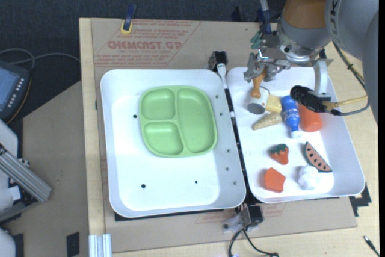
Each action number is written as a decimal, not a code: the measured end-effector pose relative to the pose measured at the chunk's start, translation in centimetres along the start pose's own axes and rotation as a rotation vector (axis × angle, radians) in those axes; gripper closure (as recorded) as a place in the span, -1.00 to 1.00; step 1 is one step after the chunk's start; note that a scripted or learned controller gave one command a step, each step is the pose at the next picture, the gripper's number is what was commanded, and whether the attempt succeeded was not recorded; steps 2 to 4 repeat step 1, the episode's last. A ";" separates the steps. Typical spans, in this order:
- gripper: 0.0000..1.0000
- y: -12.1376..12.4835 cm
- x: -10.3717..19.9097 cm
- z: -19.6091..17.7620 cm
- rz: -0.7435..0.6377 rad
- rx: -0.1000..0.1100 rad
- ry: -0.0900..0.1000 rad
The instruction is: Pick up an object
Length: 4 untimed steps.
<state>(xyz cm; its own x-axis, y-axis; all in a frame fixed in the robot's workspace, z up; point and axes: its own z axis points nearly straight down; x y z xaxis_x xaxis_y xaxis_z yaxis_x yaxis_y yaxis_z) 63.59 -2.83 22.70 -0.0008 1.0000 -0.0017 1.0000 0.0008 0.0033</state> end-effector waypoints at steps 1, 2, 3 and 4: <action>1.00 0.7 -1.2 1.0 0.002 0.001 -0.001; 1.00 0.7 -1.2 1.0 0.002 0.001 -0.001; 1.00 0.7 -1.2 1.0 0.002 0.001 -0.001; 1.00 0.7 -1.2 1.0 0.002 0.001 -0.001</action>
